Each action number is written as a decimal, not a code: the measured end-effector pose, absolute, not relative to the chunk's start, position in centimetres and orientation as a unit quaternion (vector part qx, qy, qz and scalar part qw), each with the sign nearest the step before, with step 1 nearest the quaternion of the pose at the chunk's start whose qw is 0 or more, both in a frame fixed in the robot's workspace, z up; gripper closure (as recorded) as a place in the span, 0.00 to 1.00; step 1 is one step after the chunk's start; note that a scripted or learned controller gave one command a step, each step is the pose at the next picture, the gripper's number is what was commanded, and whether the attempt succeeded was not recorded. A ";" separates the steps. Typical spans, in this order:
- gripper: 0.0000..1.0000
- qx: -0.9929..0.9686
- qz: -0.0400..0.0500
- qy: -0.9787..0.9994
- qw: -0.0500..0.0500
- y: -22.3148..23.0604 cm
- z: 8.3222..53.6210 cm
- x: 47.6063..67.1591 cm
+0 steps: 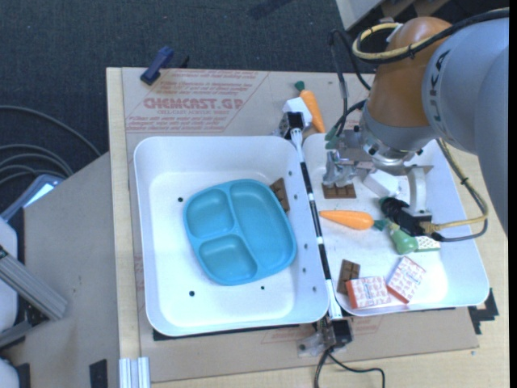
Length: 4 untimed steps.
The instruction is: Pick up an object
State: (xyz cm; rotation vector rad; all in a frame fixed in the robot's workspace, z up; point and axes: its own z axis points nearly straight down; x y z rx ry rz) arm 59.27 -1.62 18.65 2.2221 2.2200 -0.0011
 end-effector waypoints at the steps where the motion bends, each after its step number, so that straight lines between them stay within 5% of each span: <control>1: 1.00 0.707 0.000 0.707 0.001 -8.2 18.5 61.0; 2: 0.00 0.707 0.000 0.707 0.001 -8.2 18.5 61.0; 3: 0.00 0.707 -0.001 0.707 -0.002 -9.5 10.1 60.7; 4: 0.00 0.707 0.000 0.707 0.000 -9.4 8.5 62.5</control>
